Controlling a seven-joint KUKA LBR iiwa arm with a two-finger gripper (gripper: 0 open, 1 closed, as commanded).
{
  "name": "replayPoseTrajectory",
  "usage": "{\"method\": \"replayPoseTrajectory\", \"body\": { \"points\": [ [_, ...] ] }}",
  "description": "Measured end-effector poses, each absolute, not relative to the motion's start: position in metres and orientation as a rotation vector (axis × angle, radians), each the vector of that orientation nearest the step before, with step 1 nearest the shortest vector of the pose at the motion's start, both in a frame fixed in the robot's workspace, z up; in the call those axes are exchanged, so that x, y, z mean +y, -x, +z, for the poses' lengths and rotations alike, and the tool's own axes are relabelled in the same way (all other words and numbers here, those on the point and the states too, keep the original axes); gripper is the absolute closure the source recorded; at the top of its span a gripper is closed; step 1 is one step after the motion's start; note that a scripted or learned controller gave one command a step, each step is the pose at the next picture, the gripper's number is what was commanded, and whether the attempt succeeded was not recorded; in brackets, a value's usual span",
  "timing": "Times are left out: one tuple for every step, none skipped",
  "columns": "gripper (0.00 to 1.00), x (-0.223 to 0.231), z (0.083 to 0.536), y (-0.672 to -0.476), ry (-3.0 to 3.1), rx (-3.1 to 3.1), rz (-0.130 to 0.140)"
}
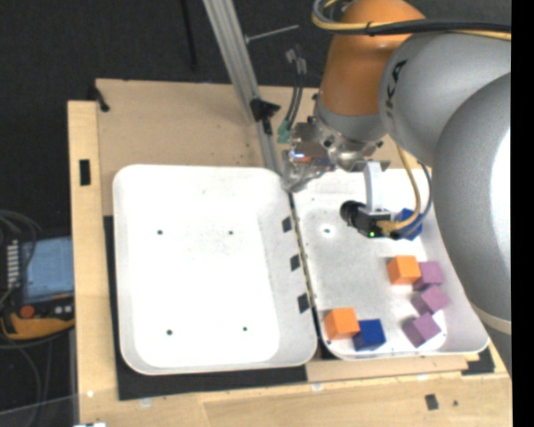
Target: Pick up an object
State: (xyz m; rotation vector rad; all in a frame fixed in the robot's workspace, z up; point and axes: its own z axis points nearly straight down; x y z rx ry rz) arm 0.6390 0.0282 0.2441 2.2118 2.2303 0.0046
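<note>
Right now your gripper (295,178) hangs at the top left corner of the right bin (338,256), close to the divide with the left bin (205,265), and you cannot tell from this angle how it is set or whether it has anything. Down in the right bin you have the blocks well apart from it: an orange block (403,269) beside three purple blocks (430,273) (431,300) (421,329) on the right side, and a second orange block (342,322) touching a blue block (369,334) at the near edge.
</note>
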Motion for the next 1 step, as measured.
{"method": "replayPoseTrajectory", "body": {
  "points": [
    [1.0,0.0786,0.2321,-0.6337,-2.215,2.23,-0.002]
  ]
}}
